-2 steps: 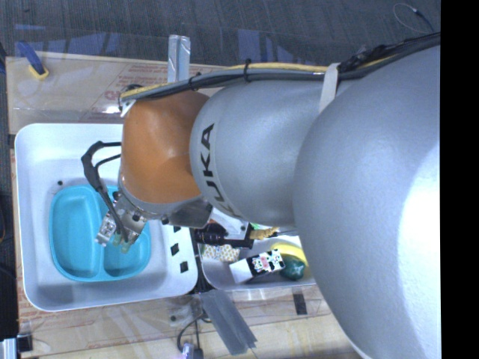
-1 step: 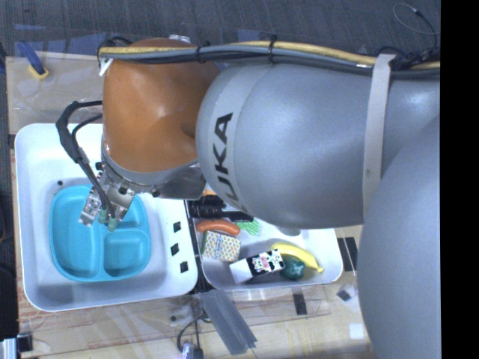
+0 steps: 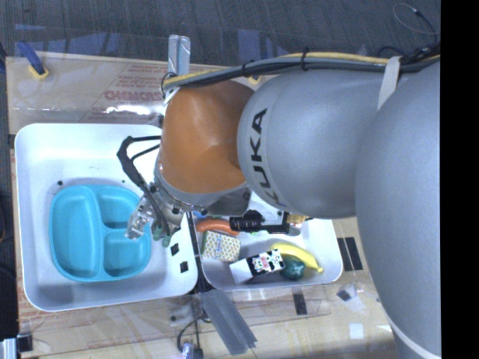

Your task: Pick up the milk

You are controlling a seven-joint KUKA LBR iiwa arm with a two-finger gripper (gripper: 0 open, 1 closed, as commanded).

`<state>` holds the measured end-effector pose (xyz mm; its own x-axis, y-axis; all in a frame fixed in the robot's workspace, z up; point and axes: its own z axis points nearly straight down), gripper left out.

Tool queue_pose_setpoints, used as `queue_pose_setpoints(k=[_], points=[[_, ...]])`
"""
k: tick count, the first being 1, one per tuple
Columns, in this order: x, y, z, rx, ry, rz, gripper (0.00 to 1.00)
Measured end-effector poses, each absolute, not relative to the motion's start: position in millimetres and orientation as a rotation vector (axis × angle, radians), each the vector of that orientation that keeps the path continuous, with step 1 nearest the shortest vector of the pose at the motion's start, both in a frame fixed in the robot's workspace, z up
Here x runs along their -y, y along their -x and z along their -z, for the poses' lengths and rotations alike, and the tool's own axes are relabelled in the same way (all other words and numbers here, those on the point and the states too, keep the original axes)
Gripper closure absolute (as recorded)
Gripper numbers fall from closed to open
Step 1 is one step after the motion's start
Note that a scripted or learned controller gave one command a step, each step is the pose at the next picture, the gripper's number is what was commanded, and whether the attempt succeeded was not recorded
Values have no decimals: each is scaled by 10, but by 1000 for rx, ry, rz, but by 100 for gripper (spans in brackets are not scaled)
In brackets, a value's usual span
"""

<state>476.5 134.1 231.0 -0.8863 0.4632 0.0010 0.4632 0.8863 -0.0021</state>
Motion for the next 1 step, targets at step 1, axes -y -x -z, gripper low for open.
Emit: queue_pose_setpoints(k=[1], points=[[-455,-4830,-1933,3097,524,-1,100]])
